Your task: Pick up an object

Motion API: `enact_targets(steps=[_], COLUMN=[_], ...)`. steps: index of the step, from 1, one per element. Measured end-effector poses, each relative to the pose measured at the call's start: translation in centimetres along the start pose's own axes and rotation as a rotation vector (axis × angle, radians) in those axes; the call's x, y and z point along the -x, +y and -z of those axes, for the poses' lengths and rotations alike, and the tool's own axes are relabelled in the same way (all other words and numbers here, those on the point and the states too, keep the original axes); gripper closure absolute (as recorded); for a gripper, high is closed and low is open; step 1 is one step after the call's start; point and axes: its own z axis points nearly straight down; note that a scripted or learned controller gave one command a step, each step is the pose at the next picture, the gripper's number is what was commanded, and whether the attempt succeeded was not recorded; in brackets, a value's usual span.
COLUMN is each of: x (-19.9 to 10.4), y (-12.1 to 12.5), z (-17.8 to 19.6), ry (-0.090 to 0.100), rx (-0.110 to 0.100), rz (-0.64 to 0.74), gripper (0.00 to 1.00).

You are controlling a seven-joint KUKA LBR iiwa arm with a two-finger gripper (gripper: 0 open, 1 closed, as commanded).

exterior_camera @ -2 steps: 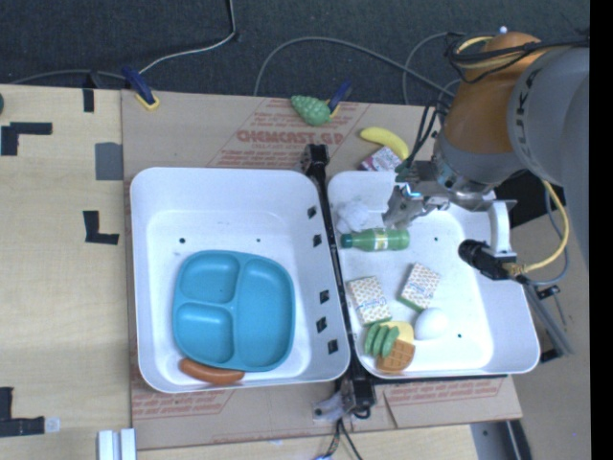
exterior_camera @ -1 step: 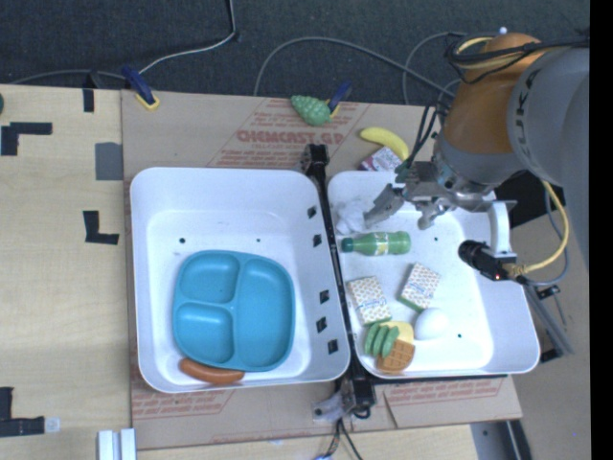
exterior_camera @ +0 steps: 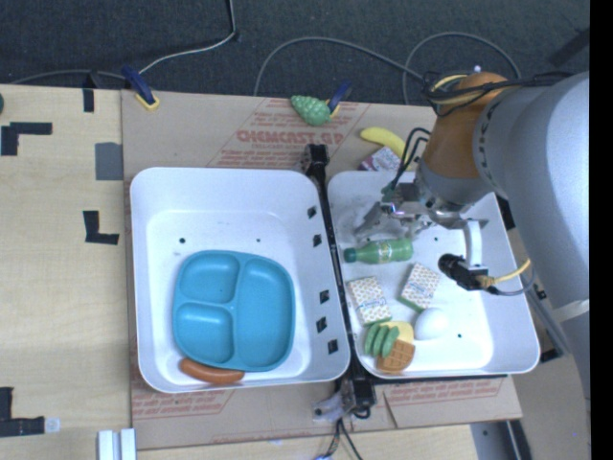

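My gripper (exterior_camera: 395, 222) hangs low over the back of the right bin (exterior_camera: 508, 338), its grey fingers (exterior_camera: 369, 221) spread open with nothing between them. Just in front of it a green bottle (exterior_camera: 380, 251) lies on its side. Closer to the front lie two patterned packets (exterior_camera: 370, 298) (exterior_camera: 420, 286), a white egg (exterior_camera: 431, 323) and a green and orange toy food piece (exterior_camera: 391, 344). The arm's orange band (exterior_camera: 458, 151) sits above the wrist.
The left bin (exterior_camera: 153, 209) holds a blue divided plate (exterior_camera: 234, 310) and a sausage (exterior_camera: 212, 372) at its front. Behind the bins on the cardboard lie a banana (exterior_camera: 383, 140), a green toy (exterior_camera: 311, 109) and a small packet (exterior_camera: 383, 161). A black divider (exterior_camera: 326, 247) separates the bins.
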Motion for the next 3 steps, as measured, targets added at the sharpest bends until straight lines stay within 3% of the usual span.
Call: enact_targets(steps=[1, 2, 3], x=[-0.9, -1.0, 2.3], y=[-0.9, -0.2, 1.9], z=[-0.9, -0.9, -0.9], ry=[-0.003, 0.000, 0.000], rx=[0.010, 0.006, 0.009], rz=[0.000, 0.001, 0.002], gripper=[0.00, 0.00, 0.00])
